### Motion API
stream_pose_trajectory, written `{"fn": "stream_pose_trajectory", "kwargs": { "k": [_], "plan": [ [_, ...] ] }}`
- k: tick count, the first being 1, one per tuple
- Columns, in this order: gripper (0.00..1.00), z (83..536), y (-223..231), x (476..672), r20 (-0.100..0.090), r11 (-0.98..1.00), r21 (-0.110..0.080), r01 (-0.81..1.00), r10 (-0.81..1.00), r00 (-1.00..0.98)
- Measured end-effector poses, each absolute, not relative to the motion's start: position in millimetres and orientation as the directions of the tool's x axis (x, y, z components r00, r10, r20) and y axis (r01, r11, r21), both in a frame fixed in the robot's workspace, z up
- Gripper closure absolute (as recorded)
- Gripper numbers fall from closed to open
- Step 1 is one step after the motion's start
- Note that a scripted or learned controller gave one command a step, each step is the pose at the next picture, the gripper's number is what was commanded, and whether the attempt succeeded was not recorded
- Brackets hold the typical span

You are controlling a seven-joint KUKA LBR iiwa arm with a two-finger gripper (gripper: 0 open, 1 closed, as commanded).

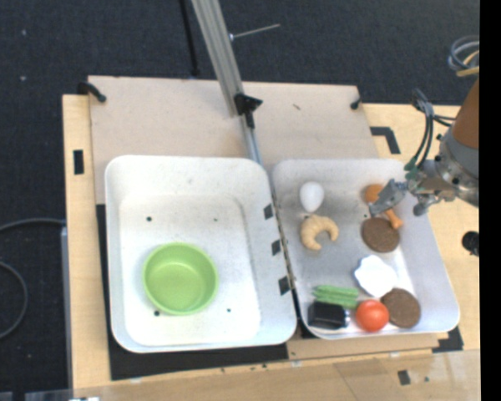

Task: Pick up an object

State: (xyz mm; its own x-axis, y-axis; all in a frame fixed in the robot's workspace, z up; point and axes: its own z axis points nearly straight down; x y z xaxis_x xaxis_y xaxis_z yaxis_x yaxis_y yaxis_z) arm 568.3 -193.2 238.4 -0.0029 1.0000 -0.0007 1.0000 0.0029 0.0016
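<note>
Bins sit side by side on the bench (79, 224), seen from the overhead camera. The left bin (125, 182) holds a green bowl (180, 278), upright with its opening facing up, in the near left part of the bin floor.

The right bin (434, 266) carries the clutter. A white egg (311, 195) lies near its far left corner, and just beneath it a croissant (318, 231) curves with its two tips pointing toward the near edge, its long axis running roughly across the bin. A brown round cookie (380, 235) lies flat to the croissant's right. A white crumpled piece (375, 275) lies nearer the front, touching or almost touching a second brown cookie (402, 307). A red tomato (371, 316) sits just left of that cookie. A green pea pod (336, 294) lies with its long axis left to right, and a black block (326, 315) rests just in front of it, beside the tomato.

An orange object (376, 194), perhaps a carrot, lies near the far right of this bin, its long axis slanting from the far left down toward the cookie. The gripper (390, 200) hangs right over it, the arm (459, 153) reaching in from the right. Whether its fingers are apart or closed I cannot tell, and nothing is seen clamped between them.
</note>
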Motion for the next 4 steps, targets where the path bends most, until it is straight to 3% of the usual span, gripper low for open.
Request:
{"fn": "stream_pose_trajectory", "kwargs": {
  "k": [1, 2, 4],
  "plan": [
    [0.00, 238.4, -193.1, 568.4, 0.000, 0.003, 0.002, 1.000, 1.000, -0.003],
    [0.00, 176.7, -198.2, 563.7, -0.001, 0.000, -0.005, 1.000, 1.000, 0.000],
    [0.00, 102.9, -204.3, 560.4, -0.006, -0.002, 0.006, 1.000, 1.000, 0.002]
  ]
}}
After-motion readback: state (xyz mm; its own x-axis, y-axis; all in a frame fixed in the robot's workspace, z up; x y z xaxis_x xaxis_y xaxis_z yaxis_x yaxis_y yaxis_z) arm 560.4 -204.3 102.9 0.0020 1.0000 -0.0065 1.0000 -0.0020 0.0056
